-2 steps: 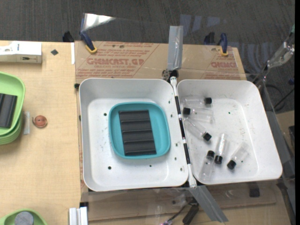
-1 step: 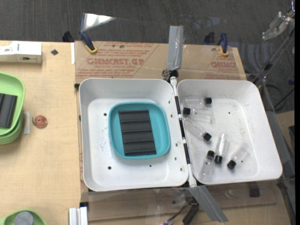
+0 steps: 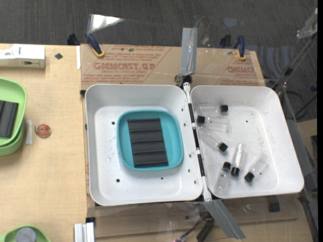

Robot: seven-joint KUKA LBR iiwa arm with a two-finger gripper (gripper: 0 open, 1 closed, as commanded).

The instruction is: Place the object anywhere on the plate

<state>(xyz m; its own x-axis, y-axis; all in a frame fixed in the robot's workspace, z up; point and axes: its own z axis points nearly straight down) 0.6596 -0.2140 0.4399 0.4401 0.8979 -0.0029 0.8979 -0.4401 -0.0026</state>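
So far we see the vials [image 3: 228, 150] loose at right, the plate [image 3: 150, 139] at centre bearing none, and no sign by which we could tell the hand's state.

A teal plate [image 3: 150, 140] with rounded corners sits flat in the left bin, a black ribbed insert at its centre. In the right bin lie 6 or so clear vials [image 3: 237, 158] with black caps, scattered on their sides, well apart from the plate.

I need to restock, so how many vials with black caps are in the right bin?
6 vials, counted by caps: one at the top, one by the left wall, one mid-left, and three low down. The clear glass is hard to see, so more may be hidden.
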